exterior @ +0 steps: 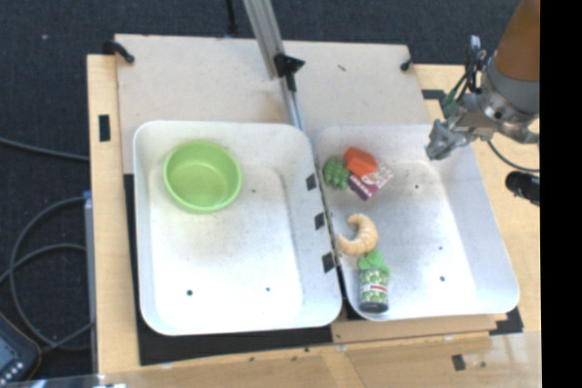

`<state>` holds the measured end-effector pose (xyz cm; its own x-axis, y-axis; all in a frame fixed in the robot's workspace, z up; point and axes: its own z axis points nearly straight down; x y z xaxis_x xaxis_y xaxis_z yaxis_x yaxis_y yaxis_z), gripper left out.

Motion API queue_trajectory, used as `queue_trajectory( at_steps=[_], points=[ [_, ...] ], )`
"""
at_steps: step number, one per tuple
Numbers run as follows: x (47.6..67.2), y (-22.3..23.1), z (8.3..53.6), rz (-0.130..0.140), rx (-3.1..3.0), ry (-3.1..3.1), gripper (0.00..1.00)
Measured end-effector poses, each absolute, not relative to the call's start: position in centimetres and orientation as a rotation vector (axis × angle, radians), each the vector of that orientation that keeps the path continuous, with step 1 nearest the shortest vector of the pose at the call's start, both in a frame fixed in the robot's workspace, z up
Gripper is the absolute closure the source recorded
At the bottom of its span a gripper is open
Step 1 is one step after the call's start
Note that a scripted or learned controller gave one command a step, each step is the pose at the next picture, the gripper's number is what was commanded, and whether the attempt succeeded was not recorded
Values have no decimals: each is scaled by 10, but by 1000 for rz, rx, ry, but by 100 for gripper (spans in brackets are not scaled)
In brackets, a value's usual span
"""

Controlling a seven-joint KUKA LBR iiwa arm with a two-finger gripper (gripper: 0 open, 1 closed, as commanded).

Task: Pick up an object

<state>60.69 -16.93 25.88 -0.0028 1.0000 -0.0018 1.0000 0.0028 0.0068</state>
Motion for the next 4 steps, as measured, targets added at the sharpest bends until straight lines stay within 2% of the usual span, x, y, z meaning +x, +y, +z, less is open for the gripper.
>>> queue_trajectory(
  at_steps=[2, 4],
  points=[
    [582, -84, 258, 3, 2215, 2226, 100],
    [551, 18, 238, 1, 2214, 2229, 100]
  ],
)
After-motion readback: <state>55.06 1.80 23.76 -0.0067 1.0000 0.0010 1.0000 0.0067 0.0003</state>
